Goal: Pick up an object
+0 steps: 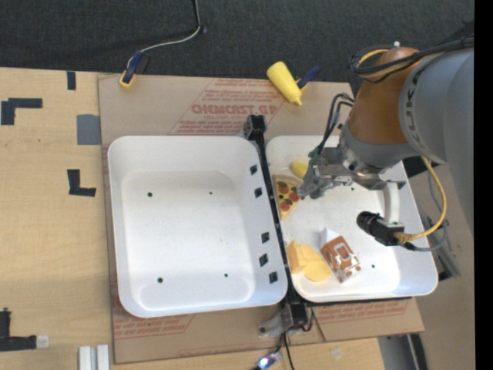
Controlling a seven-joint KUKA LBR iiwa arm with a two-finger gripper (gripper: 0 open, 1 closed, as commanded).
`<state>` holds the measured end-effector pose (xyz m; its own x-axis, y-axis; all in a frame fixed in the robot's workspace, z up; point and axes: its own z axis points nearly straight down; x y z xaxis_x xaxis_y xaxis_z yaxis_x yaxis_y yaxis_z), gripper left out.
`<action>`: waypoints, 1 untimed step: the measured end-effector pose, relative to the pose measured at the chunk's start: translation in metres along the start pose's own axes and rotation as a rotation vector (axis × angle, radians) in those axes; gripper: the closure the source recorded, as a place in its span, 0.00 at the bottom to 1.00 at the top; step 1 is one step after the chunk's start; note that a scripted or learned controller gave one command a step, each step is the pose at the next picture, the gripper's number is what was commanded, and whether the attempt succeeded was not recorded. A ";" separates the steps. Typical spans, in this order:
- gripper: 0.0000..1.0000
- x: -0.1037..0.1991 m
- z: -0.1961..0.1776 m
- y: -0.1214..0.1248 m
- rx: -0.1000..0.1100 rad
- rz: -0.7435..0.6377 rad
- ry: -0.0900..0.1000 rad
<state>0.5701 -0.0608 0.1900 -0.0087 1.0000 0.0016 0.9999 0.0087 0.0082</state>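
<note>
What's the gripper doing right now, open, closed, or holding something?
Gripper: low in the right bin, beside the pizza slice; whether it is open, closed or holding anything cannot be told.

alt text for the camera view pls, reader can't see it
The grey and orange arm reaches in from the right, its gripper low over the right bin, near a pizza-slice toy by the divider. A pale yellow lump and a brown and white block lie near that bin's front; the left bin sits alongside.
</note>
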 end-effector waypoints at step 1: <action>0.00 -0.004 0.006 -0.003 0.010 0.007 -0.001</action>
